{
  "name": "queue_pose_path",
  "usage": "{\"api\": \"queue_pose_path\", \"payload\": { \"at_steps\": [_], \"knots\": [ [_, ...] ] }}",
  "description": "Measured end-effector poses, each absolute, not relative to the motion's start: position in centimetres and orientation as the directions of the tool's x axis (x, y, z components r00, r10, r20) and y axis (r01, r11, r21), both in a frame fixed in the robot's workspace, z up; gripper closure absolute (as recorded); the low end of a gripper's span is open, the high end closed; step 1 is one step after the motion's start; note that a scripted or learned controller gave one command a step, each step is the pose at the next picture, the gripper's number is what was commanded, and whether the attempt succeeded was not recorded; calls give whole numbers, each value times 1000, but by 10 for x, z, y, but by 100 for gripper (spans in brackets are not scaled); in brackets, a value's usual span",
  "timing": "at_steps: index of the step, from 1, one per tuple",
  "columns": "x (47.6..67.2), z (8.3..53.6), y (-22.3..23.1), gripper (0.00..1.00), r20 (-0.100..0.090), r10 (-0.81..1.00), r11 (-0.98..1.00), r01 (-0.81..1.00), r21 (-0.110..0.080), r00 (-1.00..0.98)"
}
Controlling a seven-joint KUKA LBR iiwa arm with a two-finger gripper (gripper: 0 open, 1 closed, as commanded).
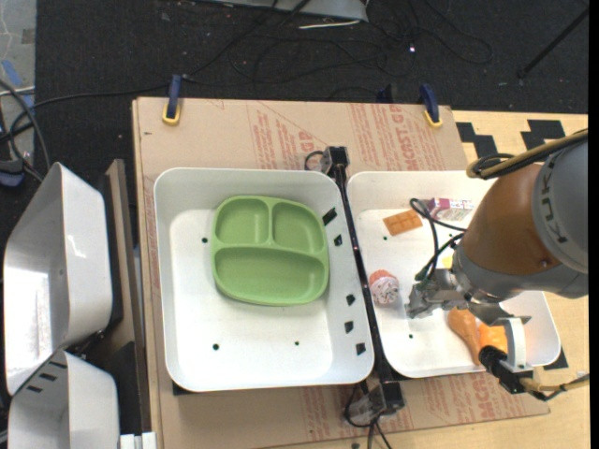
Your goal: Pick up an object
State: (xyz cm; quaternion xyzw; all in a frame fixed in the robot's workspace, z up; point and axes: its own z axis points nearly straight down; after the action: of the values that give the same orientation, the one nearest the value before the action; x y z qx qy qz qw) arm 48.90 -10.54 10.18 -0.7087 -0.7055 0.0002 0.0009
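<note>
Cardboard [281, 134] printed with reversed red lettering, too mirrored to read surely, covers the worktop under both bins. The left bin [187, 344] holds a green divided plate [271, 249] near its far edge. In the right bin [402, 358], a small pink-white ball [384, 287] lies by the left wall, an orange card [402, 223] and a labelled tube [451, 207] near the far edge. The end effector [423, 302] sits low beside the ball; an orange object [465, 325] lies just right. The arm's casing reads "KU". Its grip cannot be told.
</note>
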Motion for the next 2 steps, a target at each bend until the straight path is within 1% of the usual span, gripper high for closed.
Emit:
{"api": "queue_pose_path", "payload": {
  "at_steps": [1, 2],
  "knots": [
    [490, 162, -113, 100, -1, 1000, 1, 1000, 5, -1],
    [493, 207, -119, 100, -1, 1000, 2, 1000, 3, -2]
  ]
}}
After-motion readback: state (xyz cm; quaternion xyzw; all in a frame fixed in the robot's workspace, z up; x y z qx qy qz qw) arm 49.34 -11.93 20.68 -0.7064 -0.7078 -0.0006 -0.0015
